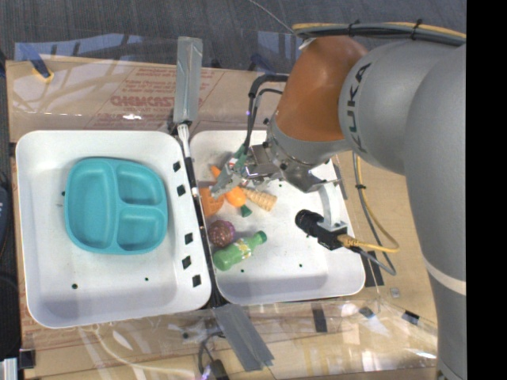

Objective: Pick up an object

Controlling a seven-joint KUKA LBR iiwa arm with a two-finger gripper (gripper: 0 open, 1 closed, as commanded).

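A grey KUKA arm with an orange wrist band (348,93) reaches over two shallow white plastic bins (32,212) on the worktop. One teal divided plastic tray (116,206) lies in the left bin. In the right bin, toward nine o'clock, sit one green toy bottle (238,249), one purple ball (222,231), one tan cone (262,201) and orange toy pieces (236,197). The claw (236,169) hovers above them; whether it is spread cannot be told. Crowding could cause a slip.

We see the gripper (232,174) low in the right bin (317,279) among toy food; teal tray (117,205) in left bin (47,275)
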